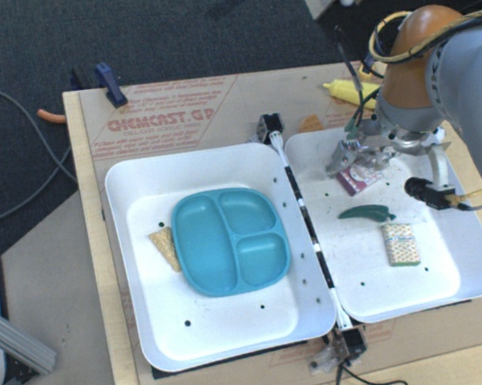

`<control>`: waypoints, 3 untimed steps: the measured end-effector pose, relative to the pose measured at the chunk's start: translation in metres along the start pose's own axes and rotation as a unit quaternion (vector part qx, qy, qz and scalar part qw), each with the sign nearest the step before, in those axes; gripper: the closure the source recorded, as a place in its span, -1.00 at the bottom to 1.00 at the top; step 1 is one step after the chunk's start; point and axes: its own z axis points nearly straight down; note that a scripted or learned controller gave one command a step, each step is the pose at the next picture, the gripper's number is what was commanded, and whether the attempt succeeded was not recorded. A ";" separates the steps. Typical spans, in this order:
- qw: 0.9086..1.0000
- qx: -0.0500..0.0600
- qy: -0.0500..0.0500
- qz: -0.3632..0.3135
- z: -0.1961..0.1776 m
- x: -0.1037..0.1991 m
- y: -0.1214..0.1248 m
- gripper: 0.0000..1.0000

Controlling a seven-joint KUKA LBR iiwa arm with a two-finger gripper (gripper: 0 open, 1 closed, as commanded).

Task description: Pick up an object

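My gripper (pixel 358 158) hangs low over the back left part of the right bin (pixel 472 276), reaching in from the right. Right beneath its tip lies a small maroon and white packet (pixel 353 181), partly hidden by the gripper; whether they touch I cannot tell. A dark green pepper-shaped object (pixel 366 212) lies just in front of the packet. Further forward sits a speckled rectangular sponge-like block (pixel 400 244). In the left bin (pixel 154 331) a teal divided plate (pixel 229 238) covers part of a tan cracker-like piece (pixel 164 246).
A yellow object (pixel 345 90) lies on the board behind the right bin. A blue clamp (pixel 110 84) grips the board's back left edge. Black clips (pixel 269 126) hold the ridge where the bins meet. The arm's grey body fills the right side.
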 end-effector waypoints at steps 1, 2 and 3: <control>1.000 -0.002 -0.002 -0.001 -0.012 -0.001 0.001 1.00; 1.000 -0.002 -0.002 -0.001 -0.011 -0.001 0.001 -1.00; 1.000 -0.003 -0.001 0.000 -0.002 0.036 -0.042 -1.00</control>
